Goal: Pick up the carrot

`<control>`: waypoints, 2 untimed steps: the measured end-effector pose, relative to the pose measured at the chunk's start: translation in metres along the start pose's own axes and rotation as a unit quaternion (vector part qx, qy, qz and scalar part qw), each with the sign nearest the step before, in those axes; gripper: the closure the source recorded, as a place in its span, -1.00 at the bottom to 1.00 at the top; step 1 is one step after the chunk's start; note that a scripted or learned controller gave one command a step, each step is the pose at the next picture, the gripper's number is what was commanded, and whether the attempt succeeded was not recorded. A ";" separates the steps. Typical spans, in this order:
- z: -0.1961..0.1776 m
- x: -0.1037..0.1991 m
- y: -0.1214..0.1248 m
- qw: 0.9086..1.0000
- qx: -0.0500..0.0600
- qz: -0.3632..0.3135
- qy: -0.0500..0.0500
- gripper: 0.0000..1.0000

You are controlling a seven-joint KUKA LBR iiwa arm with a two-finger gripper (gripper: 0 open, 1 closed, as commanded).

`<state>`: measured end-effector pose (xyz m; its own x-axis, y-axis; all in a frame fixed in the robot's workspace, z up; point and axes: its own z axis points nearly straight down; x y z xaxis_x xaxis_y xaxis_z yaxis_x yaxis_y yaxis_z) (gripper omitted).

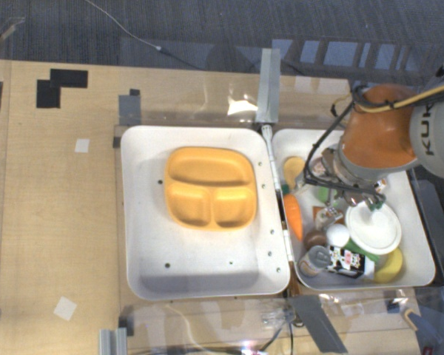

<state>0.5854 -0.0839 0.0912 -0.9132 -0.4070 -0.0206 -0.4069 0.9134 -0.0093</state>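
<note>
The orange carrot [293,217] lies lengthwise along the left wall of the right bin [422,254]. The arm's orange band and wrist hang over the middle of that bin, and the gripper [339,207] points down into the clutter just right of the carrot. Its fingers are hidden among the objects below the wrist. Nothing is seen lifted.
The left bin [144,265] holds a yellow divided tray [209,186]. Around the carrot in the right bin lie a white bowl [373,228], a yellow fruit [389,267], a pale yellow item [294,171], a black-and-white packet [346,261] and other small items.
</note>
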 end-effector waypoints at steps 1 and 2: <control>-0.045 0.008 0.001 0.984 -0.006 -0.176 0.006 -1.00; -0.008 0.001 -0.003 0.972 -0.006 -0.237 0.006 -1.00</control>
<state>0.5860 -0.0871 0.0988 -0.6235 -0.7818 -0.0058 -0.7818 0.6235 -0.0036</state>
